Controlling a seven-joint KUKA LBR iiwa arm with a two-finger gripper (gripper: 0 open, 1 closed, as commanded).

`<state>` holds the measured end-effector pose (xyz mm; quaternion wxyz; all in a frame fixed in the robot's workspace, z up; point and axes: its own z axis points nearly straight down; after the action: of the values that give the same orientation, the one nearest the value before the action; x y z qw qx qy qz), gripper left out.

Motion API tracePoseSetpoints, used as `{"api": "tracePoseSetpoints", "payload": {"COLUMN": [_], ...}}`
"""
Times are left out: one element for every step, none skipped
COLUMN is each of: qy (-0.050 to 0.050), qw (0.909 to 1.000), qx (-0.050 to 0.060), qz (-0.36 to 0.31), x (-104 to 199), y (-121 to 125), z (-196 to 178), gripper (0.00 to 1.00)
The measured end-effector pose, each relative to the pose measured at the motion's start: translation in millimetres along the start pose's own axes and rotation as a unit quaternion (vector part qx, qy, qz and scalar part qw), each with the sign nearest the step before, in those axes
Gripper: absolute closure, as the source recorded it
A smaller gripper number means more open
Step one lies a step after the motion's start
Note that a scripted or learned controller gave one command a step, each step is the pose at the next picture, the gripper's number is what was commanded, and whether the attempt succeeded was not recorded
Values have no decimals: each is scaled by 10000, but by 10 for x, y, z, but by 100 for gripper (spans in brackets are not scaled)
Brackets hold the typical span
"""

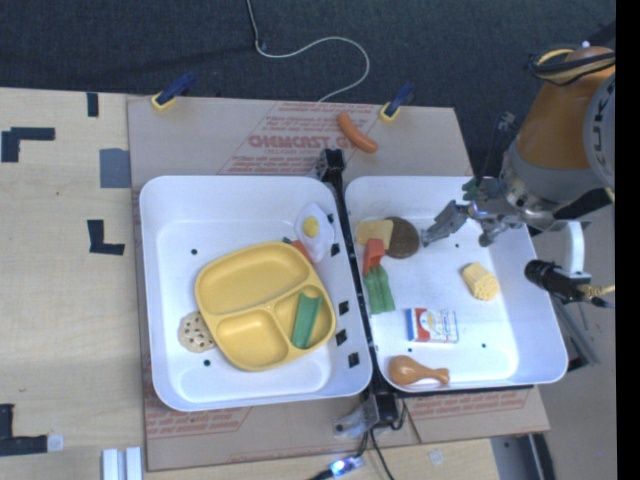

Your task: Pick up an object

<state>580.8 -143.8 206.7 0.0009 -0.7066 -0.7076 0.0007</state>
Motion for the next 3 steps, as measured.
{"api": "tracePoseSetpoints", "payload": {"qy": [-4,-3,-6], "qw": [10000,10000,10000], "qx": [12,16,2], "qz": [1,1,-3], "x": [-60,-126,-117], "y": [-8,52,50], "z": [454,984,1234], "gripper": [0,0,0]}}
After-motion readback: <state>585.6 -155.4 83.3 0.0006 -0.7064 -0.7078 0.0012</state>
